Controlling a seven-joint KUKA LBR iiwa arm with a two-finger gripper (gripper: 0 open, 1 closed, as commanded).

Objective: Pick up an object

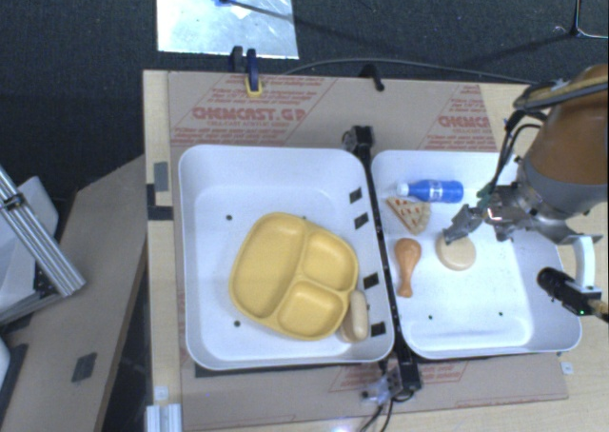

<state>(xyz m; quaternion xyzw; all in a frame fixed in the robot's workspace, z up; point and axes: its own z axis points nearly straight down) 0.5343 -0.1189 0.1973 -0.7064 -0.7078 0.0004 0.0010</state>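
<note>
Nearest, lying in the near right corner of the left bin [205, 230]: a pale bread roll [357, 316], pressing against the rim of a yellow divided plate [295, 278]. Filling most of that bin's floor, the plate, sitting slightly askew.

Further back, in the right bin [495, 325], lying near its left edge: a tan drumstick [407, 264], pointing roughly from near to far. Resting just beside it, toward the bin's middle: a round tan disc [458, 255]. Hanging right over the disc's far edge, reaching in from the right: the gripper [466, 227]; spread or pressed together, impossible to tell, and touching the disc or not, equally unclear.

Beyond, lying near the far left corner: an orange wedge [410, 215]. Farthest, lying on its side along the far edge: a blue and white bottle [430, 191].
</note>
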